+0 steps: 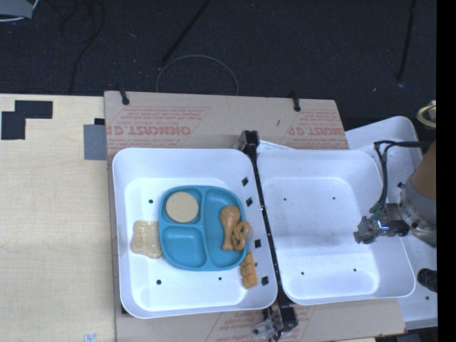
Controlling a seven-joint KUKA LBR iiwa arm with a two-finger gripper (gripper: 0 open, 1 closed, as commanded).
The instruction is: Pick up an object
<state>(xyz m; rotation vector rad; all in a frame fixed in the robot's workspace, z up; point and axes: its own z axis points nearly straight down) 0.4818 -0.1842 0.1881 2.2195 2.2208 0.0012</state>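
Observation:
In the left bin (132,173) lies a blue divided plate (187,246). A round tan cookie (181,206) rests in its upper left section, and a brown pretzel-like piece (234,228) lies in its right section. A pale tan toast-like piece (146,239) sits on the bin floor just left of the plate. A small orange-brown piece (249,271) lies beside the plate's lower right corner. My gripper (369,231) hangs over the right side of the right bin (320,276), far from all these objects, with nothing seen in it.
A cardboard sheet (214,123) lies under both bins. A light wooden bench top (50,226) extends to the left. Cables run along the right bin's far right rim (381,169). A black clip (249,140) sits where the bins meet at the back.

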